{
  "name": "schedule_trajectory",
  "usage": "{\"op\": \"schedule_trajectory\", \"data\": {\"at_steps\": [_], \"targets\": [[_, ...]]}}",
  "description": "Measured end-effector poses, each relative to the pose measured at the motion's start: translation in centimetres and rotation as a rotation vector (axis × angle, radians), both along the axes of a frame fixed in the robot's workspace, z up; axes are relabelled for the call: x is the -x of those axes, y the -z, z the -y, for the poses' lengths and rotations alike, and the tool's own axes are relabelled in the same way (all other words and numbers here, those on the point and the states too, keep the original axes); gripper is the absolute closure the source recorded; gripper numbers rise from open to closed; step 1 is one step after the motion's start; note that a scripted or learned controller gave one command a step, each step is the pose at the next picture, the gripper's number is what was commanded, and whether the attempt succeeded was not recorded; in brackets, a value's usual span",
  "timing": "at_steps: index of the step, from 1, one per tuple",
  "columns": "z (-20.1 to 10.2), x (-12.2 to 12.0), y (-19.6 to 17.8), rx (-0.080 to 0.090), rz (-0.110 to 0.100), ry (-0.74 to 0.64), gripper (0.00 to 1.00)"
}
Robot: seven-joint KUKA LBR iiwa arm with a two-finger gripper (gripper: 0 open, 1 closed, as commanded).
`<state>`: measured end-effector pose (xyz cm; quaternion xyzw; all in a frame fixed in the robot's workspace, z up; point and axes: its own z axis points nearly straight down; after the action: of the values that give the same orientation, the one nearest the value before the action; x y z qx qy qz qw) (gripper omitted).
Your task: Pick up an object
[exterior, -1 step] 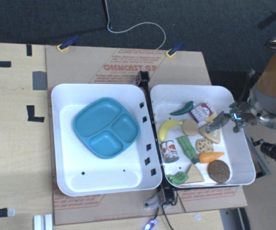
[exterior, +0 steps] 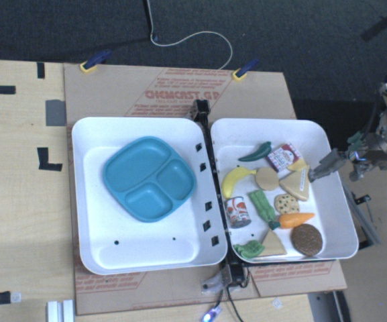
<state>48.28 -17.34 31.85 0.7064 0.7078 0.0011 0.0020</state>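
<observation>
The right bin (exterior: 327,139) holds several toy foods: a yellow banana (exterior: 237,178), a dark green pepper (exterior: 255,153), a red packet (exterior: 280,157), a pale wedge (exterior: 297,185), a chip cookie (exterior: 286,203), an orange carrot (exterior: 295,219), a brown round patty (exterior: 307,239) and a small can (exterior: 237,212). My gripper (exterior: 341,161) hangs over this bin's right rim, just right of the pale wedge. It is small and partly cut off, and nothing shows in its grasp.
The left bin (exterior: 86,180) holds a blue divided plate (exterior: 149,178). Both bins rest on a cardboard sheet (exterior: 180,92) on the wooden bench. A white cable (exterior: 193,39) loops behind the bins, and black clips join them along the middle.
</observation>
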Motion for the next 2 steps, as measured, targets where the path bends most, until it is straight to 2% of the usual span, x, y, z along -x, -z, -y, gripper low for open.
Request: {"op": "schedule_trajectory", "data": {"at_steps": [1,2], "targets": [[0.0,-0.1,-0.5,-0.001,-0.006,-0.001,1.00],[4.3,-0.1,-10.8,0.005,0.006,0.003,1.00]]}}
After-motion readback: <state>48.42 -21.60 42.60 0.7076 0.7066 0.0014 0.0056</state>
